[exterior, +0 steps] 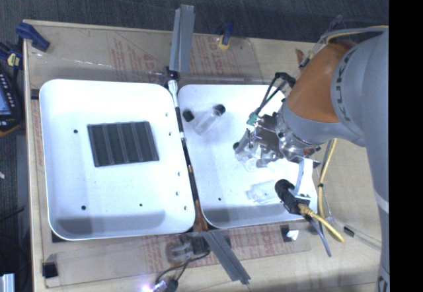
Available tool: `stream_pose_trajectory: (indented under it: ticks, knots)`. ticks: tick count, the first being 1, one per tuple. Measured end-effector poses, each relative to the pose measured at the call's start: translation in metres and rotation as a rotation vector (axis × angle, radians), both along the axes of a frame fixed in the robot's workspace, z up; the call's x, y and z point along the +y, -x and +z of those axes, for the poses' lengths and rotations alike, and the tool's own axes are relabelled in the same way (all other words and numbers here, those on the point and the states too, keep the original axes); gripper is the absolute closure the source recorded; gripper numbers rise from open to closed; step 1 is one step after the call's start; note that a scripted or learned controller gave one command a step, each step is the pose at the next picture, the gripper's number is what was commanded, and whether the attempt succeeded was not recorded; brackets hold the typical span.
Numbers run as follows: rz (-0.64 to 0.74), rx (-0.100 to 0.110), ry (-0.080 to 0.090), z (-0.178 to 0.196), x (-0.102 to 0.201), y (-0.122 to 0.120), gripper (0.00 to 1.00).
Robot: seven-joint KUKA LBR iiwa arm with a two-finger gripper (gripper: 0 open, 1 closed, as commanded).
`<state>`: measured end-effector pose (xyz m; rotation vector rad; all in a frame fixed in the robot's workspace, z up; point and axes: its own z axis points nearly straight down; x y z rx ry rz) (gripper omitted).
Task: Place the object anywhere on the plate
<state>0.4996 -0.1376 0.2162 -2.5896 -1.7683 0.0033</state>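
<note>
Lying in the far part of the right bin [218, 215], the clear vial [206, 117] with its dark cap points along a far-right slant, left of and beyond the gripper [254, 145]. The dark slatted plate [123, 143] sits in the left bin [59, 218]. Whether the gripper grasps anything I cannot tell; the arm [344, 96] reaches in from the right.

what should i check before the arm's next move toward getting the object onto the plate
1. Gripper over the right bin: ok.
2. Object between the fingers: cannot tell; something pale sits at the gripper, too blurred to judge.
3. Dark ribbed plate in the left bin, surface bare: ok.
4. Clear vial with black cap lying loose near the right bin's top left: ok, apart from the gripper.
5. Small black piece beside the vial: ok, loose.
6. Clear item below the gripper, on the bin floor: cannot tell what it is.
</note>
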Motion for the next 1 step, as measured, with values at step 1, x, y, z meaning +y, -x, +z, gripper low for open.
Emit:
stream_pose_trajectory:
  ticks: [1]
  knots:
    - [0.131, -0.003, 0.002, -0.0010, 0.0961, -0.0309, 1.00]
